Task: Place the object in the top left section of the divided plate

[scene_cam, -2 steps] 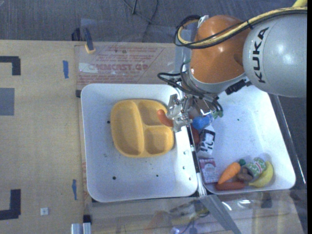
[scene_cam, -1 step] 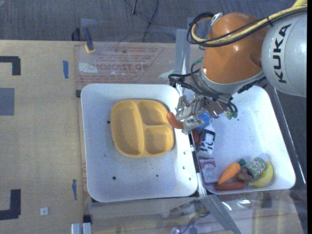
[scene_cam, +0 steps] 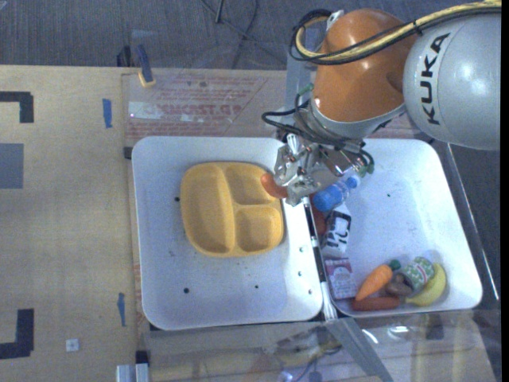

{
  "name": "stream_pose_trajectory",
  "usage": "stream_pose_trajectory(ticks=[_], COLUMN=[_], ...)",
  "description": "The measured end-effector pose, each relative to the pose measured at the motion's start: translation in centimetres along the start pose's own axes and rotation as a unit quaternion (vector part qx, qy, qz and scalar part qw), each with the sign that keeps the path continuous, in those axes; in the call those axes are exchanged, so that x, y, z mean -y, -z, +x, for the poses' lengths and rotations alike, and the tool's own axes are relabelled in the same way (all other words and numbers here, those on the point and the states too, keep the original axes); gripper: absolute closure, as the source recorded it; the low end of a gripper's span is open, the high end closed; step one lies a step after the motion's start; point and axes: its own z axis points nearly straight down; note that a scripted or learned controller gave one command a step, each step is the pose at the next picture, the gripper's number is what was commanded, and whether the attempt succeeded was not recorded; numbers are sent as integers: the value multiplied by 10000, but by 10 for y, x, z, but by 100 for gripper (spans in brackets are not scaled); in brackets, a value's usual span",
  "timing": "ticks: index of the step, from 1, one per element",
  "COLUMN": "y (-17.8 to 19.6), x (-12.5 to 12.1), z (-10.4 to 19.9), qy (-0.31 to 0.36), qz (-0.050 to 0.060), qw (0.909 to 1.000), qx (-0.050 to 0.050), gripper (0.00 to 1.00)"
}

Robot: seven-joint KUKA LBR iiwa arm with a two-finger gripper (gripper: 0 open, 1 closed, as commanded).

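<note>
The arm reaches in from the right and its pincer [scene_cam: 293, 175] hangs at the right rim of the yellow divided plate [scene_cam: 231, 209], which lies in the left bin [scene_cam: 159, 237]. A small orange-red object [scene_cam: 272, 185] shows just under the pincer at the plate's edge; whether the pincer is pinching it or spread I cannot tell. The step in hand looks like the carry toward the plate. The next move calls for travel left over the top left section [scene_cam: 205, 193] before release. A carrot [scene_cam: 374, 281], a banana [scene_cam: 433, 289] and a blue bottle [scene_cam: 334, 193] lie in the right bin [scene_cam: 413, 189]
</note>
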Motion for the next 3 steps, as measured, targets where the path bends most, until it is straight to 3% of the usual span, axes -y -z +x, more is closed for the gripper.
stream_pose_trajectory(ticks=[1,2,3], y=[-15,-15,-15], x=[-5,-24,38], z=[-4,-13,-15], qy=[556,1424,1851], qz=[-8,-7,-4], qw=[9985,9898,9827], qx=[-20,-6,1], gripper=[100,100,100])
